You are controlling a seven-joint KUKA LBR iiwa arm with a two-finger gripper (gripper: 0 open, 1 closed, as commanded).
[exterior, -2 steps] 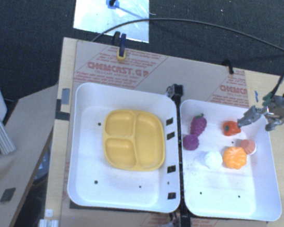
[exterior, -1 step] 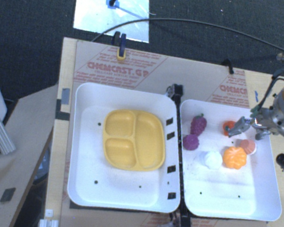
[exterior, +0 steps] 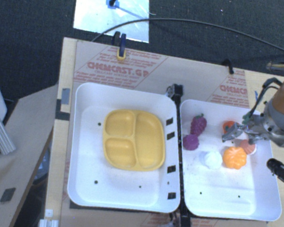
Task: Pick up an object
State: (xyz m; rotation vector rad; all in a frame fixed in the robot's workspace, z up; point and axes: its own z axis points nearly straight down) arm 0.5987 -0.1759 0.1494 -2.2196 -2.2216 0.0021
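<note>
two white bins sit side by side on a wooden bench (exterior: 138, 62). left bin (exterior: 85, 144) has a yellow divided plate (exterior: 130, 138). right bin (exterior: 260, 205) has two purple toys (exterior: 196, 131), a white ball (exterior: 212, 159) and an orange toy (exterior: 234, 157). gripper (exterior: 240, 130) hangs over the right bin just above the orange toy, near a small red piece (exterior: 229, 126); finger state can't be made out, nothing visibly held.

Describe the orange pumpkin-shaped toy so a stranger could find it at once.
Go to the right bin. Near its middle lies the orange pumpkin toy, right of a white round piece. It alone is bright orange and ribbed; the two berry toys are purple.
</note>
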